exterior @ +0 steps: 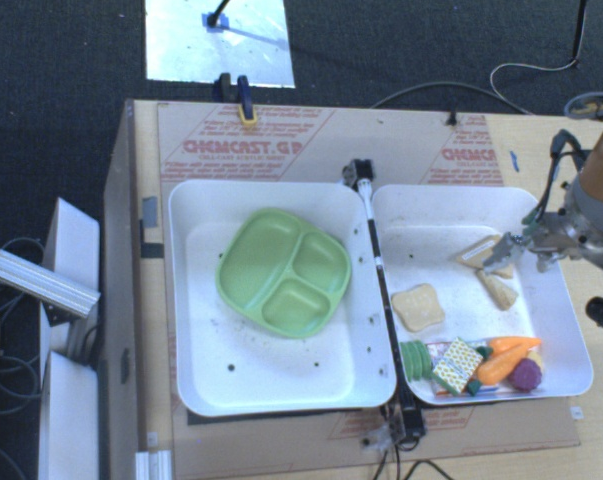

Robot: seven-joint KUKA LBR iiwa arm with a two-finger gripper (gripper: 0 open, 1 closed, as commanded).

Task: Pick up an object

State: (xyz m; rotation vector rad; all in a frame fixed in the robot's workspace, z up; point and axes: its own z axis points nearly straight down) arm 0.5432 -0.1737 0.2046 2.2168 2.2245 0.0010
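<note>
The right bin (451,208) holds several toy foods. A tan bread slice (418,306) lies near its left wall, a pale wedge (499,291) sits further right, and a tan flat piece (476,252) lies behind the wedge. Along the front edge are a green ribbed piece (415,358), a patterned box (459,365), an orange carrot (506,354) and a purple ball (526,374). My gripper (519,257) hangs over the right side of this bin, just right of the tan flat piece. It is open, with nothing between its fingers.
The left bin (196,368) holds a green divided plate (284,271), tilted. A black divider rod (377,268) runs between the bins. The arm (596,203) enters over the right bin's far right wall. Cables lie behind the bench.
</note>
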